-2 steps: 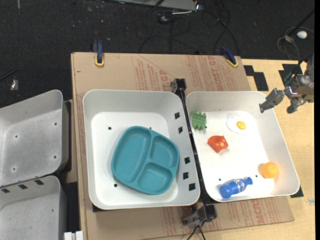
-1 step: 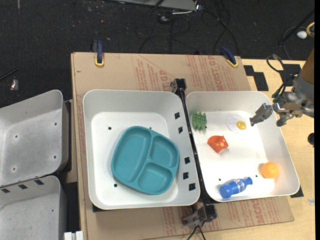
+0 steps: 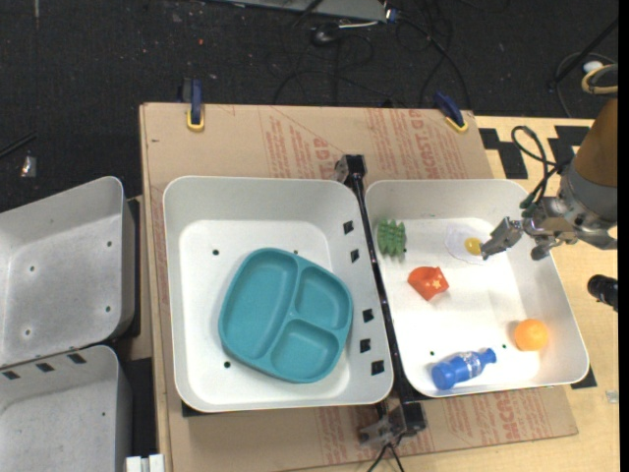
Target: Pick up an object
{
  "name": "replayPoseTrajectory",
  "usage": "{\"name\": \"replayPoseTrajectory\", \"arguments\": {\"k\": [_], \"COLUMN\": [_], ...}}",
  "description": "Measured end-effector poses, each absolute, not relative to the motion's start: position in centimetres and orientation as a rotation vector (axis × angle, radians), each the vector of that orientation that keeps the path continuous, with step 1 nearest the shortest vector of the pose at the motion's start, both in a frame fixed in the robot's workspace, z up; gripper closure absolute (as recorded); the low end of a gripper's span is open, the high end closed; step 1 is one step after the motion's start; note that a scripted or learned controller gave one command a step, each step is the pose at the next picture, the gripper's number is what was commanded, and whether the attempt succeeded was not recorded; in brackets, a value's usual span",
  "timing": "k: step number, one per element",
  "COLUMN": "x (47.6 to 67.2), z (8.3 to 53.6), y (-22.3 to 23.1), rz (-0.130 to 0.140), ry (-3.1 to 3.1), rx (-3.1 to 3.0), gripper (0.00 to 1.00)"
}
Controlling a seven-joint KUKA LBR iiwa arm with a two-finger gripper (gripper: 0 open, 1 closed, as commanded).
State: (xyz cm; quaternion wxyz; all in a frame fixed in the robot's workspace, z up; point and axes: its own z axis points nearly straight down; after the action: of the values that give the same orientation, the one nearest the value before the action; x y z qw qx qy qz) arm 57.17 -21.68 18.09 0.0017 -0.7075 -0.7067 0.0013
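Note:
The right bin [image 3: 565,298] holds a green ridged toy [image 3: 392,237], a red block [image 3: 428,282], an orange ball [image 3: 531,334], a blue bottle [image 3: 462,367] lying on its side, and a small yellow piece [image 3: 474,247] on a pale disc. My gripper [image 3: 521,241] hangs over the bin's upper right part and is open, its fingers spread with nothing between them. Its left fingertip [image 3: 497,238] is just right of the yellow piece. The other objects lie apart from it, to the left and below.
In the left bin [image 3: 187,264] lies a teal divided plate [image 3: 285,315]. A black divider with clips [image 3: 369,273] separates the two bins. Grey trays [image 3: 59,264] lie off the bench at left. Cables run along the back and right.

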Motion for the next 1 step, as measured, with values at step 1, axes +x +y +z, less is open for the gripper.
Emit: {"name": "replayPoseTrajectory", "arguments": {"k": [1], "x": [56.66], "z": [13.66], "y": [-21.45], "rz": [0.003], "ry": [-2.218], "rx": [-2.22], "gripper": [0.0]}}
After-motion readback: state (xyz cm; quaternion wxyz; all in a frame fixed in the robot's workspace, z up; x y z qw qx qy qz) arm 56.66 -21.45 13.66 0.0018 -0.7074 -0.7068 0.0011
